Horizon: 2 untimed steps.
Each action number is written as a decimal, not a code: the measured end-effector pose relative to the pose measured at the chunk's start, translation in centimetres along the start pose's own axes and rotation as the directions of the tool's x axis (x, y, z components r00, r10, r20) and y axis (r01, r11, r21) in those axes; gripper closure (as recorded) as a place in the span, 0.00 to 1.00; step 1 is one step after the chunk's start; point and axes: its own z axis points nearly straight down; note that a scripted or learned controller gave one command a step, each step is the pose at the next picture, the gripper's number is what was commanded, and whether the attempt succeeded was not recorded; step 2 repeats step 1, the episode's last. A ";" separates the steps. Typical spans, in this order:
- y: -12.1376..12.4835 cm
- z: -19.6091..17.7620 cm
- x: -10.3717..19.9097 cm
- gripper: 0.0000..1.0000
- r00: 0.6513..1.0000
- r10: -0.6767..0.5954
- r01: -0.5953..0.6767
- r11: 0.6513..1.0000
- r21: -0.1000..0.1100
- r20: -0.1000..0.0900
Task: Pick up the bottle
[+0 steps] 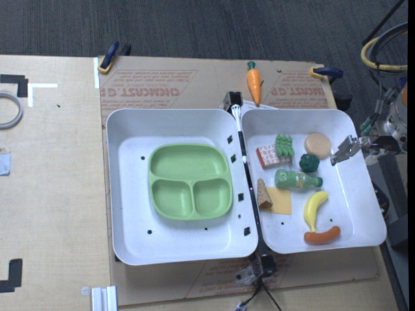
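Dark carpet runs along the top of the frame, and below it the counter (52,225) carries a sheet of cardboard with two shallow white bins side by side. In the left bin (126,238) lies a green divided plate (191,182). In the right bin (353,229), near its middle, lies the bottle (298,179), green, on its side. Its long axis goes almost left to right in the frame, and the narrower neck end points to the right, a little downward. Around it are toy foods: a broccoli (309,162) just above, a banana (314,209) just below, a slice of cheese (281,201) at lower left. I judge the bottle to be a light plastic toy, stiff, with a smooth round body that may roll or slip away. I would take it across the wide body, my fingers on both sides of the long axis, not at the thin neck. My hand (343,150) is at the right rim of this bin, well apart from the bottle, and holds nothing; whether it is spread or pressed together I cannot tell.
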 end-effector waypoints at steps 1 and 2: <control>0.0 -0.9 0.0 1.00 1.000 -0.001 0.001 1.000 -0.001 0.001; 0.0 -0.9 0.0 1.00 1.000 -0.001 0.001 1.000 -0.001 0.001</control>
